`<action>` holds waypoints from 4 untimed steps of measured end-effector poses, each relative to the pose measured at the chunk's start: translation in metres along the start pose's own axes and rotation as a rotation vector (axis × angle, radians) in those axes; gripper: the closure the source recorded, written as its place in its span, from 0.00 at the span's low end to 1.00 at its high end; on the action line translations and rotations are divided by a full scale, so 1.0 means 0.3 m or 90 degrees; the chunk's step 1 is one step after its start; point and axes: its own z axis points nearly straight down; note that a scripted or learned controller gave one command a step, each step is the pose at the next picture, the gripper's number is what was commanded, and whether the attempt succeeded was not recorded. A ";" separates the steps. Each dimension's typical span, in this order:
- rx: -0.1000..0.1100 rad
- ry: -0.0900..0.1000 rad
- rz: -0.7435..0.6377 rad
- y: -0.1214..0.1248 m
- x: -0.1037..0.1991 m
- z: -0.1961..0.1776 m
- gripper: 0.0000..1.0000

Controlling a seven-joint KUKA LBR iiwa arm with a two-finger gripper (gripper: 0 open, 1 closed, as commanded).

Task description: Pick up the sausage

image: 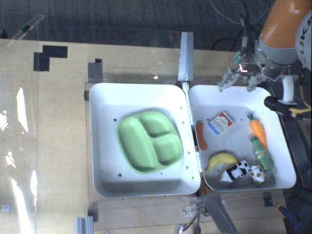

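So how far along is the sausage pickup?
Nothing done yet. The sausage lies along the left wall of the right bin, untouched. The gripper hovers open over that bin's far rim, holding nothing. Left to do: reaching the sausage, grasping and lifting it.

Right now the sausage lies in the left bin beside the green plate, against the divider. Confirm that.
Not quite: the camera view shows the sausage in the right bin, against the divider, across from the green plate, which sits in the left bin.

At 1 o'clock, the arm point(287, 28) is grey with 1 orange band, thin black cables, and pale metal fingers point(229, 79).
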 end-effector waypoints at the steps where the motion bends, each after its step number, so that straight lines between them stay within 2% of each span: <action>1: 0.001 0.000 -0.072 -0.231 -0.009 0.451 0.00; 2: -0.004 0.001 0.145 -0.273 -0.028 0.570 0.00; 3: -0.003 0.000 -0.049 -0.142 0.133 0.245 0.00; 4: -0.001 0.000 -0.053 -0.266 0.174 0.248 0.00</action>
